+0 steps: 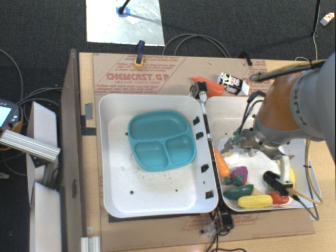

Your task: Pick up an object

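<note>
Carrot: orange toy lying along the right bin's dividing wall, in the bin's near half. Best candidate, being closest to the gripper. Camera view: gripper hangs low over the bin's middle, just beyond the carrot's far tip; open or closed, cannot tell. Crowded in the bin's near corner are a purple piece, a green piece and a yellow piece, the purple close against the carrot. Judged light, stiff, smooth plastic; probably slippery, not fragile. Take it across the thick middle, pinch square to its length. The wall side leaves little room, so it may slip or get shoved.
</note>
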Controlling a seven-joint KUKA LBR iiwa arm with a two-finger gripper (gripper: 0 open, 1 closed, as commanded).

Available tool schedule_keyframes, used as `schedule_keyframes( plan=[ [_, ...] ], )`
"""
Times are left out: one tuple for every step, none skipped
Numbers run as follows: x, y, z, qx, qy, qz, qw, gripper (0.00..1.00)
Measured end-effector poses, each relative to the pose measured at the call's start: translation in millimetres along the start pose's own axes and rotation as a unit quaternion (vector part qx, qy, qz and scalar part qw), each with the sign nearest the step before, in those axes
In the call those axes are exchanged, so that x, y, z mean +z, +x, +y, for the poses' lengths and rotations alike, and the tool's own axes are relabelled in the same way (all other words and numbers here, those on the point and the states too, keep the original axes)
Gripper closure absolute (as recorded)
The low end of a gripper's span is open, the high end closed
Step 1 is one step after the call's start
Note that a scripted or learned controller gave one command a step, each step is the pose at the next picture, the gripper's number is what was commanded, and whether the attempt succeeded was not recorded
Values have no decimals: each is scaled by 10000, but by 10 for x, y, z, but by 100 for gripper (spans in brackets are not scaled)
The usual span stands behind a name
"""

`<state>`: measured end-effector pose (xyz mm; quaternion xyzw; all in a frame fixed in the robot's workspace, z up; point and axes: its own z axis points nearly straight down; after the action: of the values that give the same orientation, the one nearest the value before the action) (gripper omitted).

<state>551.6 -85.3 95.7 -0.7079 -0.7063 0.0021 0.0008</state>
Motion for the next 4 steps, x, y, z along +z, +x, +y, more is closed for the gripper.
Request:
schedule_keyframes(
  plan=[
    [-148,20,30,-18,-32,10,10000,100],
    [-919,821,-679,-65,-23,30,10000,100],
    [-1593,-207,-651,25,-64,-18,10000,100],
    [-883,79,22,-48,-42,6,10000,100]
  ],
)
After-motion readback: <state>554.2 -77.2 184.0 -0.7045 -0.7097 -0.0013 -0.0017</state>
